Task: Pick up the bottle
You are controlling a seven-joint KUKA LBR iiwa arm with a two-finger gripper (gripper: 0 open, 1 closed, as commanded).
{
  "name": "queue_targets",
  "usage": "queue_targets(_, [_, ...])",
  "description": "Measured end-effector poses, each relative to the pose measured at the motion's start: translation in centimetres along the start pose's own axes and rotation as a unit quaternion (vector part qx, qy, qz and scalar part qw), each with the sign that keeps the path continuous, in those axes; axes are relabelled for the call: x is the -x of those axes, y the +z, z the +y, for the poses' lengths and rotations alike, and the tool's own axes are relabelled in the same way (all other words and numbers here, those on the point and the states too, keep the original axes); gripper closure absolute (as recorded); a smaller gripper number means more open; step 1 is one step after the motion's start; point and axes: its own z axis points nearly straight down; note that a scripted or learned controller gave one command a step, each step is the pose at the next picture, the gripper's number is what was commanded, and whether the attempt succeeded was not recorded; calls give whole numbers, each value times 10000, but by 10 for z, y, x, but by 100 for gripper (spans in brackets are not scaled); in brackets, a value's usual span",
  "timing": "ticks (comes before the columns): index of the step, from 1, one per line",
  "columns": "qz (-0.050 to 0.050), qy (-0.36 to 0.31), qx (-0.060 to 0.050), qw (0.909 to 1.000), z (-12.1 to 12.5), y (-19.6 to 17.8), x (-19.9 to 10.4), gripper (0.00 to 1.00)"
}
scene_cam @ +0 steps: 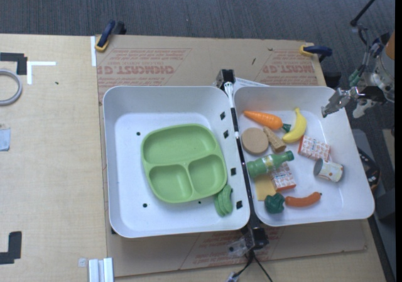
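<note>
Two white bins side by side on the table (50, 168). In the left bin (125, 117): a green divided plate (184, 162), with a small green piece (223, 201) just beside its lower right corner. In the right bin (352, 168): the green bottle (269, 164) lying on its side near the dividing wall, between a round tan disc (255, 141) and a yellow block (265, 187); also a carrot (264, 119), banana (296, 126), red-and-white box (313, 147), and orange sausage (303, 199). Gripper (344, 100) over the right bin's upper right rim, well apart from the bottle; jaws' state impossible to tell.

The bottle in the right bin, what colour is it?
Green, with a pale label band; the bottle shows best in the camera view.
</note>
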Motion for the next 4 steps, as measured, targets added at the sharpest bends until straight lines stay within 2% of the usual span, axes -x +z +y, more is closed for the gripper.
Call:
queue_targets(1, [-6,-13,3,10000,1,-10,0,100])
queue_targets(2, [0,-671,3,9977,-77,-48,4,100])
queue_targets(3, [0,-103,5,9999,-57,-47,-51,100])
queue_targets(4, [-3,-614,5,9981,-92,-60,-15,100])
